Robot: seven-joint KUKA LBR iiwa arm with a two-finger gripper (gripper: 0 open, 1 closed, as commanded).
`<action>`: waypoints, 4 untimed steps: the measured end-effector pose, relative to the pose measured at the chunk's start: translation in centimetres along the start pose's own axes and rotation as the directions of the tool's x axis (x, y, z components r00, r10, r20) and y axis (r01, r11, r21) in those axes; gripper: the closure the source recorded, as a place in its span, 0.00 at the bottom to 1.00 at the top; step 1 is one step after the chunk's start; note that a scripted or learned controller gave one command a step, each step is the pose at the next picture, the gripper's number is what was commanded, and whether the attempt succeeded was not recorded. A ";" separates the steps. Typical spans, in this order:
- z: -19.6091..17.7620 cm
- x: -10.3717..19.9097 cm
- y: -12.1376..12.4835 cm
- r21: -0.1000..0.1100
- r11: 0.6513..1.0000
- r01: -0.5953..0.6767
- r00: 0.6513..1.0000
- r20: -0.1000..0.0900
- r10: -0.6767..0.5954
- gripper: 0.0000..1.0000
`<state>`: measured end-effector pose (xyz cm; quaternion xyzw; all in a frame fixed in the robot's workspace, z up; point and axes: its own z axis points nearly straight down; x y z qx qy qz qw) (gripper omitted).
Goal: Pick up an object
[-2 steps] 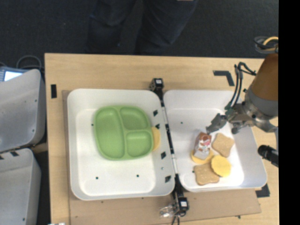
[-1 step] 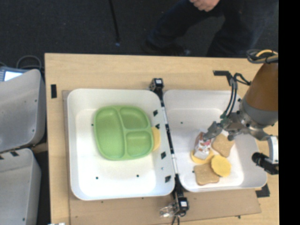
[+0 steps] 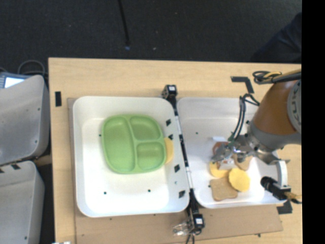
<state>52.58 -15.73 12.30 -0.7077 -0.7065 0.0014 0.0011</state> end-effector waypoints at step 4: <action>-8.5 0.5 0.3 -0.010 1.000 0.005 1.000 0.001 -0.005 1.00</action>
